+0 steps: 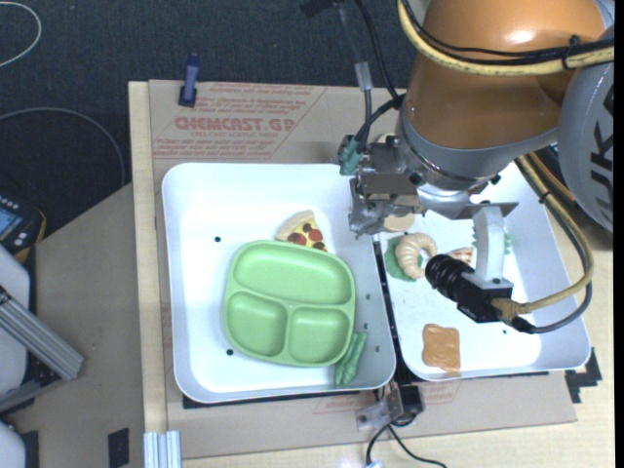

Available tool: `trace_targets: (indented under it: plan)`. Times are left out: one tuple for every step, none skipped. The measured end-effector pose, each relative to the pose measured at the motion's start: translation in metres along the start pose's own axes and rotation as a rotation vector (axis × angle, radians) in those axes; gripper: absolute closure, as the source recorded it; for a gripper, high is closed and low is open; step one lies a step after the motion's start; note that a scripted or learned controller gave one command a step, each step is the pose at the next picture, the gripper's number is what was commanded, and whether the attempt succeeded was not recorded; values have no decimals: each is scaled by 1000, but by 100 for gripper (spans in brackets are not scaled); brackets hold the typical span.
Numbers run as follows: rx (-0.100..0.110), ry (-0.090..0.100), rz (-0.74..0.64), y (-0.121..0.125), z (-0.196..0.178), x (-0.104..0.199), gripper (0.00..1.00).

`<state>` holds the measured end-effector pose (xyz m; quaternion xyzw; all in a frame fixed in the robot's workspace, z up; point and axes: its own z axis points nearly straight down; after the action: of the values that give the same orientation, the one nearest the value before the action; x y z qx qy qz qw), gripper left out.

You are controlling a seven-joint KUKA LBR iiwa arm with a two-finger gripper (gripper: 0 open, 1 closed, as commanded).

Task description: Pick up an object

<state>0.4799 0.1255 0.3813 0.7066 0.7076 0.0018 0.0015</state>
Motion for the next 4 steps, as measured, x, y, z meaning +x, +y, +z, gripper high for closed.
trace_targets:
  plan:
    - [-2, 0, -1, 0, -10, 1, 100]
    - [-4, 0, -2, 1, -20, 1, 100]
    - [-6, 0, -3, 1, -30, 2, 100]
    - [11, -1, -2, -1, -1, 33, 100]
